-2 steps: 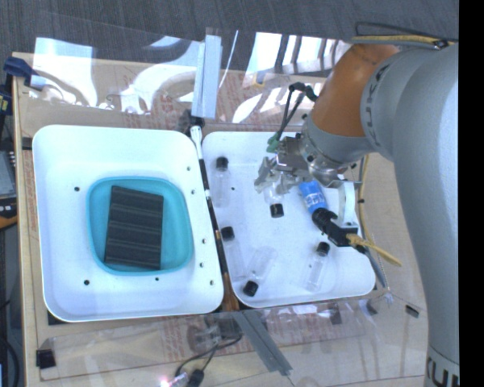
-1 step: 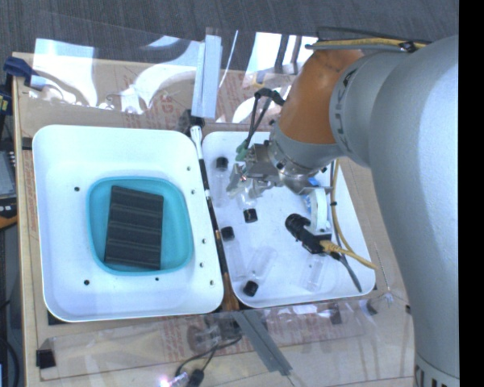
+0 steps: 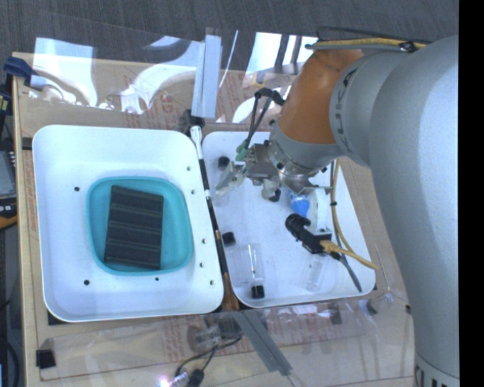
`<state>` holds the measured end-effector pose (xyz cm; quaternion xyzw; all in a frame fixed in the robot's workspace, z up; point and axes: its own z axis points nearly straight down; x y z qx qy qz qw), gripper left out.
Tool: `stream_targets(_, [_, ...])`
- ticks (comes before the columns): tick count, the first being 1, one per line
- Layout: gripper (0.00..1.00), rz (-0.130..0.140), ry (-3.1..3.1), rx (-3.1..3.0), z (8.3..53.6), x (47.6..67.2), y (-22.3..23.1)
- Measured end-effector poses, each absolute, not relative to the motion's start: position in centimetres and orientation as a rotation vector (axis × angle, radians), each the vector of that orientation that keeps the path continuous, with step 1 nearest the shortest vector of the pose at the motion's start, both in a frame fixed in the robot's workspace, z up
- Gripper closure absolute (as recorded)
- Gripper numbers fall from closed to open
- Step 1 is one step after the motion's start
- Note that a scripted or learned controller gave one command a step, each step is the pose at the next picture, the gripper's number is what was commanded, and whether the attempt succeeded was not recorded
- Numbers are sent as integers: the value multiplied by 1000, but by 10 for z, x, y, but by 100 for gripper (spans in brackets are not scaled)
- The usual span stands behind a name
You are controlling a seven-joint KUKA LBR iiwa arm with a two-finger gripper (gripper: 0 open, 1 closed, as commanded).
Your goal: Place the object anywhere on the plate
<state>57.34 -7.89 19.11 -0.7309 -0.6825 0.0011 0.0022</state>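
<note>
The dark ridged block point(image 3: 135, 226) lay flat in the middle of the blue plate point(image 3: 180, 252). The gripper point(image 3: 242, 176) hung to the right of the plate, over the other bin point(image 3: 244, 290). Whether it was open or closed could not be told

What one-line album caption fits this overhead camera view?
Grey arm's end effector hovers over the right bin while a dark ridged block lies on the teal plate in the left bin.

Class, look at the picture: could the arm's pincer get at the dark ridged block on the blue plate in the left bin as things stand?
Probably yes. The dark ridged block lies flat and uncovered on the blue plate, nothing over it. The pincer is above the right bin, so it must cross over.
</note>
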Motion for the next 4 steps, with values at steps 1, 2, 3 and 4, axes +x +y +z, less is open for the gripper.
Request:
stream_targets(1, [0, 0, -2121, -2317, 289, 539, -129])
stream_targets(2, [0, -1, -1998, -2425, 393, 477, -154])
stream_targets(3, [0, -1, -1932, -2477, 442, 477, -202])
stream_targets(4, [0, -1, -1815, -2562, 442, 477, -202])
